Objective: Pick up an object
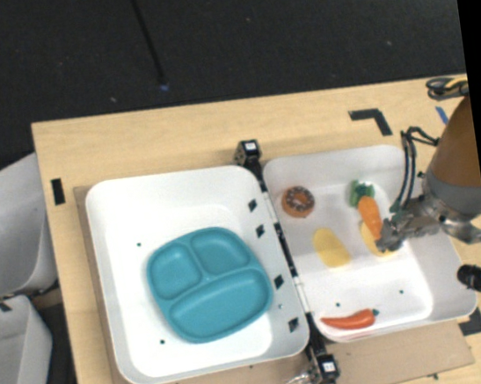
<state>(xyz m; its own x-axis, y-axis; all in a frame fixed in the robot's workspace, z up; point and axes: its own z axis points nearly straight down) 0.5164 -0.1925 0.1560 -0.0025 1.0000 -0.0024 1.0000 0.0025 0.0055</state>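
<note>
From my seat I see the arm [453, 157] coming in over the right edge of the bench [171, 139], its gripper [391, 236] low inside the right bin [415, 295], near that bin's right wall. The gripper sits right against a small yellow piece [373, 235] and the lower end of the toy carrot [368, 209]; whether it is spread, pressed together or pinching anything I cannot tell, because the dark gripper body covers that spot.

The carrot lies lengthwise toward the bin's far edge, green top [361, 188] pointing away from me. The yellow piece beside it is mostly hidden under the gripper, so I cannot name it. A chocolate doughnut [297, 201] sits near the far left corner of the right bin, close to the divider where the two bins meet. A yellow lemon-like object [331, 248] lies in the middle, apart from both the doughnut and the carrot. A red chilli [352, 320] lies along the near edge, almost touching the rim.

There is open white floor in the near right part of that bin, between the chilli and the gripper.

The left bin [112, 222] holds a blue sectioned tray [209, 282] around its centre, with bare floor all round it.

The arm's upper part is cut off at the frame's right side.
</note>
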